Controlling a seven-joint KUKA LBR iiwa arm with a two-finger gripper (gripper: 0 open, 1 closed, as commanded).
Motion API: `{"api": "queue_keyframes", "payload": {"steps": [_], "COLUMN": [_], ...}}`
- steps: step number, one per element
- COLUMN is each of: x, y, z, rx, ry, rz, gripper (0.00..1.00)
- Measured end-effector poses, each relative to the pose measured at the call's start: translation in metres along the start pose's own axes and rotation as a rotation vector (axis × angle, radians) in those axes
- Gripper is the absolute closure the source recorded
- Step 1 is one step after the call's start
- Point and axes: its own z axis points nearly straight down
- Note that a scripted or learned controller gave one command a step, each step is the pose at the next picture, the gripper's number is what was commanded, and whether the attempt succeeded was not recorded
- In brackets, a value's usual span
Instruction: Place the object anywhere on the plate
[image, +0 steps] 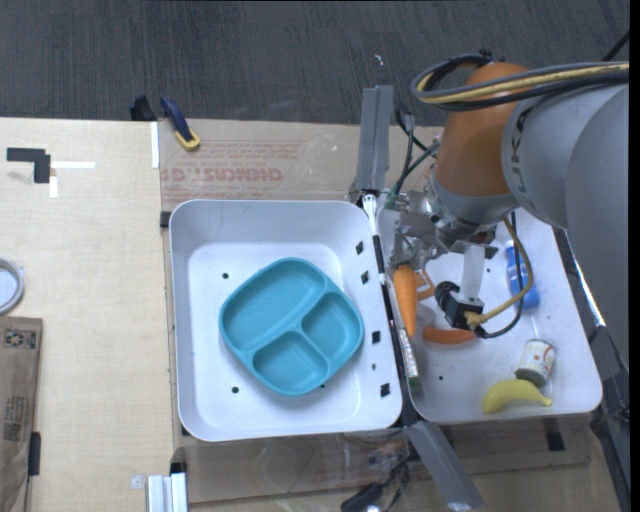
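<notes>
A blue three-compartment plate (290, 325) lies in the middle of the left bin (200, 390), with nothing on it. An orange carrot (404, 302) lies lengthwise in the right bin (575, 340), hard against its left wall. My gripper (412, 255) hangs right over the carrot's far end, low in the bin, and the wrist hides how it meets the carrot. The grey arm with its orange band (480, 130) comes in from the upper right.
The right bin also holds a yellow banana (515, 396), a small white can (537, 358), a flat red-orange piece (450, 336) and a blue object (518, 275) partly behind the cables. A wall divides the two bins (385, 300).
</notes>
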Motion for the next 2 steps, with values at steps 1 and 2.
{"api": "queue_keyframes", "payload": {"steps": [1, 2], "x": [0.0484, 0.0482], "y": [-0.0079, -0.0078], "z": [-0.0001, -0.0002], "rx": [-0.002, -0.002], "ry": [0.000, 0.000], "rz": [0.123, 0.124], "gripper": [1.00, 0.00]}}
